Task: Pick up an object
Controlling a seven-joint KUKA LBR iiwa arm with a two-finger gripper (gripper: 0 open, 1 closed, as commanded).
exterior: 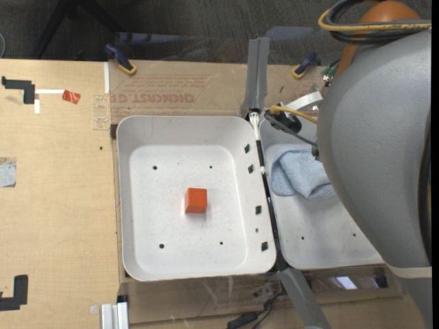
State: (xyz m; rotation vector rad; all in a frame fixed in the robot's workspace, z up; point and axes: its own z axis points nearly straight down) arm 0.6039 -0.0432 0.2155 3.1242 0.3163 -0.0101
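Your orange cube (196, 201) is sitting free mid-left bin (137, 252), easy to reach (the claw's state I cannot tell).

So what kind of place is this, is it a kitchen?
Probably a robot lab or workshop, not a kitchen. A big grey robot arm leans over two white bins, one holding an orange block, on a plywood bench with clamps.
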